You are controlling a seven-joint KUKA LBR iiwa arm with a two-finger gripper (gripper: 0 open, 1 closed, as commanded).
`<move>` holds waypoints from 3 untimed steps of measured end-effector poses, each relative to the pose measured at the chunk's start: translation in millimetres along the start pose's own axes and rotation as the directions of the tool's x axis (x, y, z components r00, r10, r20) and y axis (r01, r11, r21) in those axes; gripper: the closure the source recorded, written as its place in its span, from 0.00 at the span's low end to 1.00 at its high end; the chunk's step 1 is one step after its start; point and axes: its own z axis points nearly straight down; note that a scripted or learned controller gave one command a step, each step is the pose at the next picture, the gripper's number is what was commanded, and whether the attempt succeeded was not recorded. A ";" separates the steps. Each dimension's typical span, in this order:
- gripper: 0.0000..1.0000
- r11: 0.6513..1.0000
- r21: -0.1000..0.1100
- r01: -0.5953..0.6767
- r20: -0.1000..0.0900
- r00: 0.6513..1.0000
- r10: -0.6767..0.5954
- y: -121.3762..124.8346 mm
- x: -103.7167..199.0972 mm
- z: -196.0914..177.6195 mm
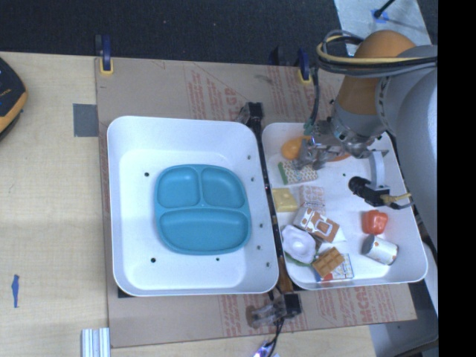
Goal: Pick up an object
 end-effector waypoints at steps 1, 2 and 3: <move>1.00 0.998 -0.062 -0.011 0.009 1.000 0.012 -75.7 -17.4 4.6; 0.00 0.999 -0.053 -0.012 0.011 1.000 0.012 -76.2 -19.2 7.6; 0.00 0.999 -0.046 -0.007 0.007 1.000 0.008 -13.9 2.1 6.3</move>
